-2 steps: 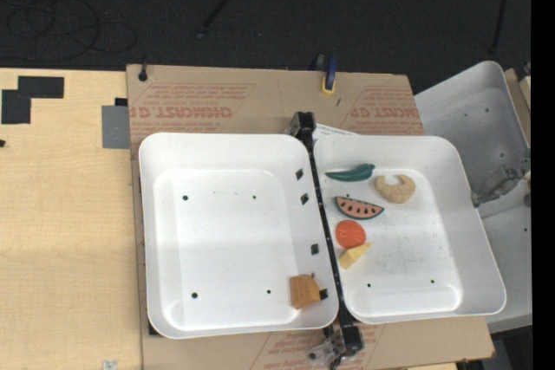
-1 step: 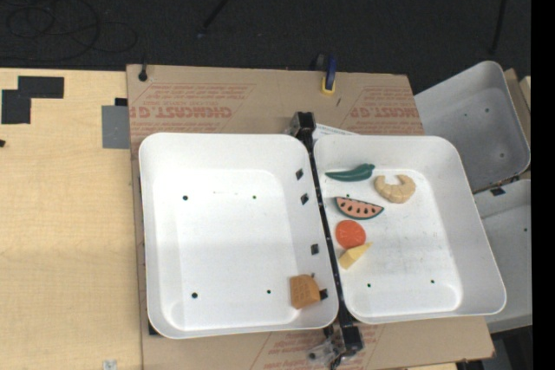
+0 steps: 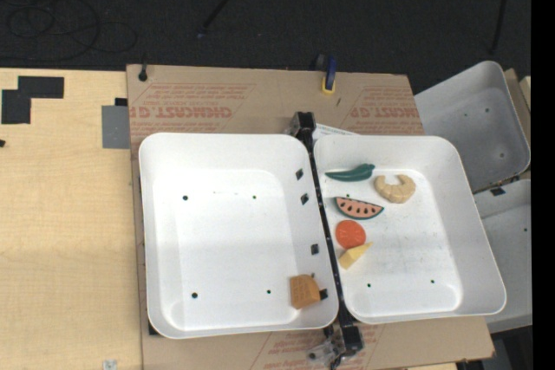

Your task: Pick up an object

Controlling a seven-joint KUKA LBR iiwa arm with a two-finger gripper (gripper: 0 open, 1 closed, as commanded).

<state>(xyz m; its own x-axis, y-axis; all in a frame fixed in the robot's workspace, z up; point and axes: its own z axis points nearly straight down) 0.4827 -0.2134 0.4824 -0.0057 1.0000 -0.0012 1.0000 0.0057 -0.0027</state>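
Smooth white bins (image 3: 225,321) hold a green pepper (image 3: 349,172), watermelon wedge (image 3: 359,207) and tan block (image 3: 303,291).

Looking like a robotics lab: white bins (image 3: 225,321) sitting on clamped cardboard (image 3: 260,100) over a wooden tabletop (image 3: 61,212), cables (image 3: 43,13) trailing on dark floor.

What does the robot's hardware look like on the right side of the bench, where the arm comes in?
On that side, just beyond the right bin, I see a pale grey metal sheet. It has rounded corners, a few small dark holes and a dull, unpainted surface.
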